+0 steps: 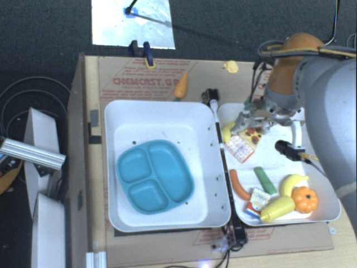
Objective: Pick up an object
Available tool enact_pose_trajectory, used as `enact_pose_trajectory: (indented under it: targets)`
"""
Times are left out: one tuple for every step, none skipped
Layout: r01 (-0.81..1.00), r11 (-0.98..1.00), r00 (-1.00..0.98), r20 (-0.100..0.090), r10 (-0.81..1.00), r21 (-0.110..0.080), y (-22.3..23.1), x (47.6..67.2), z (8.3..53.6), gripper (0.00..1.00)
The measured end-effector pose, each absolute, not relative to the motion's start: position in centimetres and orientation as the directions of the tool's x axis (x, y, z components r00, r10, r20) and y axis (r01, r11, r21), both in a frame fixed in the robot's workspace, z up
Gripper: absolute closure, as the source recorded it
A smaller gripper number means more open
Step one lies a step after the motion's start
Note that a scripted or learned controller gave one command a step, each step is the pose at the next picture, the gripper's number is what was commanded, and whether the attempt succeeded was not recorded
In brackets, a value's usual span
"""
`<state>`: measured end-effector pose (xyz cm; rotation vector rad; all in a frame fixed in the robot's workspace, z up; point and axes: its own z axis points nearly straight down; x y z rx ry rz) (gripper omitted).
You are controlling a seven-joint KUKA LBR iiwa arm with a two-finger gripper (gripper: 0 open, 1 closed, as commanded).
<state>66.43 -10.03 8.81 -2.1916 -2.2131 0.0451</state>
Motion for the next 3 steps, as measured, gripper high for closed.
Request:
enact_pose_trajectory:
  targets:
    - [1.000, 0.010, -0.010, -0.005, 1.000, -0.028, -10.1, 66.5, 10.0, 1.00]
    - [1.000, -0.002, 0.002, -0.001, 1.000, 0.001, -12.7, 61.9, 14.7, 1.00]
    - [1.000, 0.003, -0.003, -0.001, 1.000, 0.002, -12.5, 62.1, 14.5, 0.00]
